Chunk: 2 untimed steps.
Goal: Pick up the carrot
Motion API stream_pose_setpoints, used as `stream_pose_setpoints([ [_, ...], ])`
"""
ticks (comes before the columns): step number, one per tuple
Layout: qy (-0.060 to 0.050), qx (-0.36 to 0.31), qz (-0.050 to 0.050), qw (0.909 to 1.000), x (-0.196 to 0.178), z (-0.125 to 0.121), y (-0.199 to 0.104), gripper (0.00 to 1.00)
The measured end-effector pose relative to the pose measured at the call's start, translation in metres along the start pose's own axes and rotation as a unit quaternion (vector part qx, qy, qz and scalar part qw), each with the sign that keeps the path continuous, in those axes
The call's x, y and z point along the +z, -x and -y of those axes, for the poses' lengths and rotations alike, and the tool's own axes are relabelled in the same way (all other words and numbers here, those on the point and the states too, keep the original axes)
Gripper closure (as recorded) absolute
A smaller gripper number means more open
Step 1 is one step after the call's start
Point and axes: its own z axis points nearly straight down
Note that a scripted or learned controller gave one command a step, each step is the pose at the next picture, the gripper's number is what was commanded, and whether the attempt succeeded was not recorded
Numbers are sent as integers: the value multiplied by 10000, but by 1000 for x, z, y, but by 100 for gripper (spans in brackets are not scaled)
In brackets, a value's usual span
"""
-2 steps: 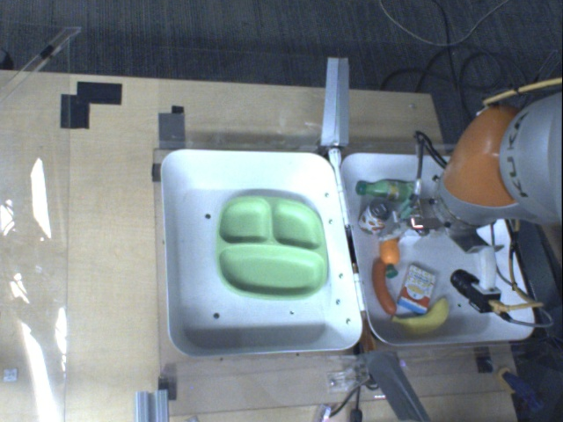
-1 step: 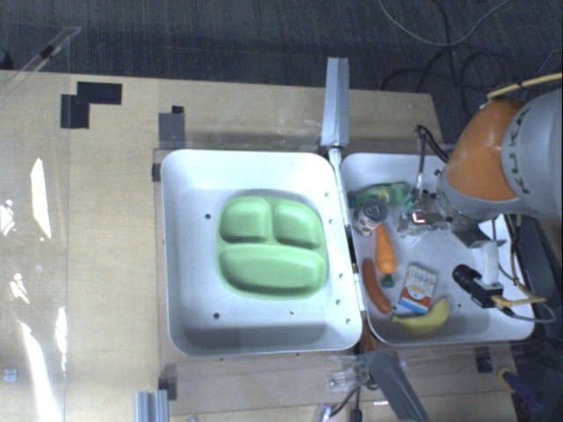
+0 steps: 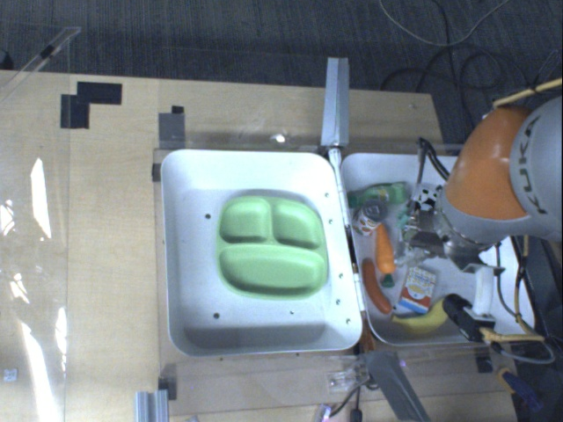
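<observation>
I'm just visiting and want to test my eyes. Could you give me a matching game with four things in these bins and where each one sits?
Things:
1. carrot
2. green tray
3. banana
4. sausage

Places:
A. near edge of the right bin
B. along the right bin's left wall
C. middle of the left bin
D. beside the gripper, right bin

Pairs: 1-D, 2-C, 3-A, 4-B

A green tray (image 3: 269,244) sits mid-frame in the left bin (image 3: 189,323). In the right bin (image 3: 378,167), the carrot (image 3: 384,252) lies upright in the frame — a sausage (image 3: 375,290) at lower left, a carton (image 3: 419,288) and banana (image 3: 424,320) at lower right. The arm (image 3: 506,170) hangs over the bin's right side, its gripper (image 3: 419,236) just right of the carrot.
</observation>
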Motion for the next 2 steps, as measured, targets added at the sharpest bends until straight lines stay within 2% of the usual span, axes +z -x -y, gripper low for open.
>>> stream_pose_setpoints([
  [1, -4, 3480, 6, 9375, 1, 10, -13, 100],
  [2, -3, 5229, 10, 8524, -7, 11, -2, 100],
])
